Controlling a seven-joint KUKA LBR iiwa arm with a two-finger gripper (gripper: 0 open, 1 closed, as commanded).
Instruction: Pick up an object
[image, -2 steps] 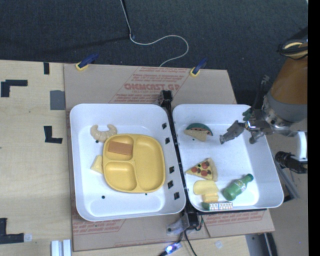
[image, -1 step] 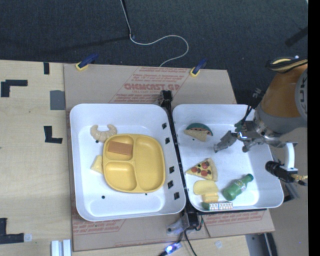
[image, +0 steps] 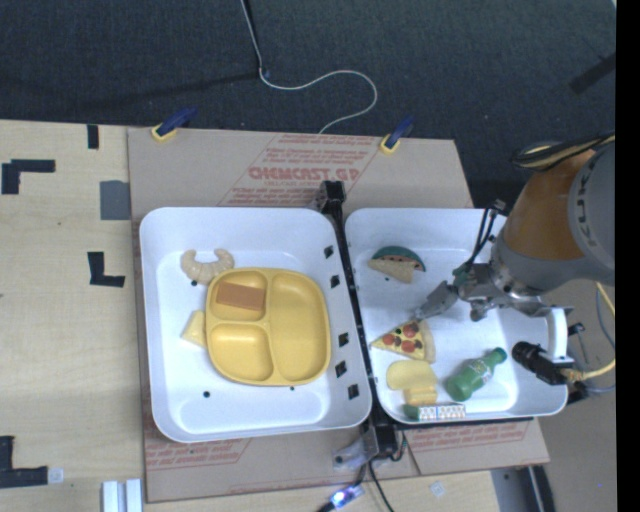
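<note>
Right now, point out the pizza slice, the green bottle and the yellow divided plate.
pizza slice (image: 406, 341), camera view, on its topped middle.
green bottle (image: 473, 374), camera view, on its body.
yellow divided plate (image: 300, 330), camera view, on its bare right compartment.

- The bench (image: 60, 330) has a light wooden top with black marks on it.
- A brown cardboard sheet (image: 300, 170) with red lettering lies flat on the bench.
- Blue-and-yellow clamps (image: 172, 124) grip the sheet's far edge, at its two corners.
- The left bin (image: 165, 400) rests on the cardboard sheet.
- The right bin (image: 450, 222) rests on the same sheet, touching the left bin's right side along a black seam.
</note>
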